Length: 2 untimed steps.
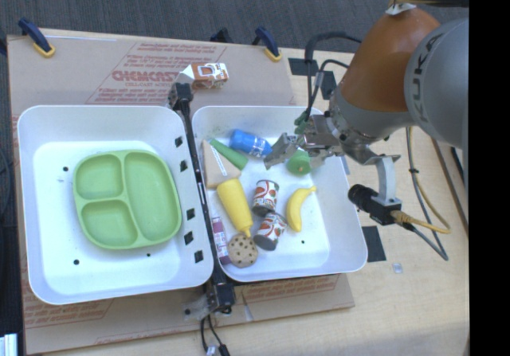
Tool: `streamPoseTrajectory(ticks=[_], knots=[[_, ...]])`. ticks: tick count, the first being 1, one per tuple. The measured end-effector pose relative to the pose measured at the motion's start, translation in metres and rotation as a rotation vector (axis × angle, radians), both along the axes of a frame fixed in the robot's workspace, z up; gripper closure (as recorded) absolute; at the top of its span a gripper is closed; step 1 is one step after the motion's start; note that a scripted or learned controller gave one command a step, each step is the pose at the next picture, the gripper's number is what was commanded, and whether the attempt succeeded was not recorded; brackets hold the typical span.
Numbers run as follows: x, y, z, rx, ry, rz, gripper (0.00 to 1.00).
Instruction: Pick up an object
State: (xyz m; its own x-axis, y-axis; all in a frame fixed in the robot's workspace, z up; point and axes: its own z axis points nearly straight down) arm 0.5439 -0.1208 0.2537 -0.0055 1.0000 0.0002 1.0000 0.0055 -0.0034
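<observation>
**Right bin under the gripper: contents by count**

Two-finger gripper: over the right white bin, toward its 1 o'clock corner; whether its jaws stand apart or together cannot be told. One small round green object lies just beside the fingers, at their 5 o'clock; not seen between them.

Right bin, further contents:
- one blue plastic bottle, at 9 o'clock from the gripper
- one green cone
- one yellow cylinder block
- one yellow banana
- two red-and-white cans, one at 6 o'clock from the other
- one round brown cookie, near the bin's 7 o'clock corner

Left white bin: one pale green three-compartment plate.
</observation>
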Motion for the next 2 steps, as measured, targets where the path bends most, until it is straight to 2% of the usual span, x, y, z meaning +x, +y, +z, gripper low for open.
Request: streamPoseTrajectory(ticks=[1,2], knots=[[-0.0621,0.0174,-0.1486,0.001,0.0,0.001,0.0],[-0.0613,0.0175,-0.1387,0.001,0.0,0.006,1.0]])
